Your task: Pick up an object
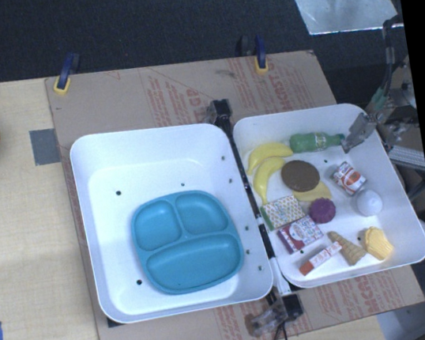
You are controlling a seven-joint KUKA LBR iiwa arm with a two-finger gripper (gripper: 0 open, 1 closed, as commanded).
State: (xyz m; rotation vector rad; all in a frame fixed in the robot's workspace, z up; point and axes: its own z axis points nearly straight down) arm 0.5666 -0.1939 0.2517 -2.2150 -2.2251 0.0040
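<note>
1. Beneath everything, a pale wooden bench (27, 259) is seen, with a brown cardboard sheet (176, 91) clamped onto it and dark floor beyond its far edge.
2. Two shallow white bins are set side by side on the cardboard: the left bin (101, 223) and the right bin (412, 242).
3. A blue divided plate (185, 241) is lying in the left bin, toward its near side.
4. The right bin is filled with small items: two yellow bananas (264, 166), a green bottle (312, 141), a brown round disc (300, 175), a small red-and-white can (349, 177), a purple ball (322, 209), a patterned box (283, 210), a red packet (299, 233), a white round item (369, 202), a red-and-white tube (320, 258), a cone (346, 246) and a yellow corn-like piece (378, 242).
5. The gripper (355, 134) is seen at the far right corner of the right bin, reaching in from the right.
6. The green bottle lies just left of the gripper, its cap end pointing toward it; contact cannot be judged.
7. Whether the fingers are open or closed cannot be told.
</note>
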